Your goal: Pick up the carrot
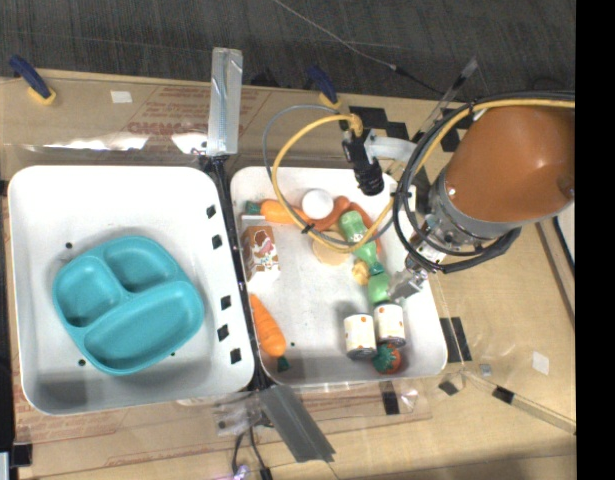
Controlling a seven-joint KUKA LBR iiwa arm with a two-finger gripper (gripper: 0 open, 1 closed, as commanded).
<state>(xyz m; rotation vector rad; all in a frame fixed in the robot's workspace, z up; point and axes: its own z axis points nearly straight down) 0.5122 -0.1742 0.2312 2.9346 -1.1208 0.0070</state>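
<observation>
Hanging below the grey arm with its orange dome at the right of the frame, the gripper [408, 282] sits low over the right-hand part of the right bin [307, 368], close above a green toy piece [377, 289]; from this slanted view I cannot tell whether it is open or closed, and nothing can be seen held in it. At the far left, the left bin [37, 218] holds a teal divided plate [127, 303], lying toward its lower half. Across the divider, the carrot [267, 325] lies along the right bin's left wall, in its lower left corner: a short, stubby orange cone, plain and smooth, angled down and slightly right, with a dark green end near the bin's bottom edge. Above it lies a small brown and white packet [260, 250], and higher still a second orange piece [280, 211] with a greenish tip, near the bin's top edge. Further right come a white ball [317, 205], a green bottle [354, 227], and two small white cans [360, 335] side by side near the lower right corner. A yellow hose [287, 133] loops over the top of this bin. The carrot is well apart from the gripper.
</observation>
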